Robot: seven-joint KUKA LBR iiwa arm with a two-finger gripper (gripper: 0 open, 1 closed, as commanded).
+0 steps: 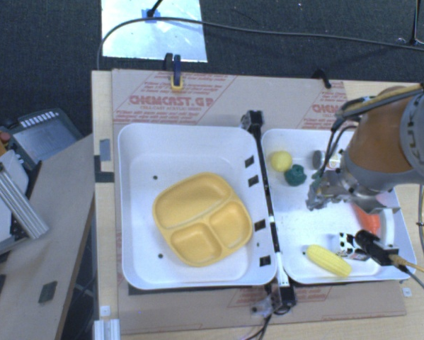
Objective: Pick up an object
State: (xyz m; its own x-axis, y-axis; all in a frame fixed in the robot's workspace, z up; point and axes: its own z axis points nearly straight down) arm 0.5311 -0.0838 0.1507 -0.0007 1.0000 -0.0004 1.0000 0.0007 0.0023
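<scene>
The right bin [296, 225] holds several small items. A yellow ball [281, 161] and a dark green piece [294, 176] lie near its far left corner, with a small grey block [317, 159] beside them. A yellow corn cob [328, 260] lies at the front, next to a black-and-white item [350, 243]. An orange carrot-like piece [368, 222] shows partly under the arm. My gripper [320, 195] hangs low over the bin's middle, just right of the green piece, above bare bin floor. Nothing shows between its tips.
The left bin [137, 190] holds a yellow three-compartment plate [201, 218]. A black divider [262, 190] with clips runs between the bins. The arm's orange and grey body [385, 147] covers the right bin's far right part. Cables cross the back.
</scene>
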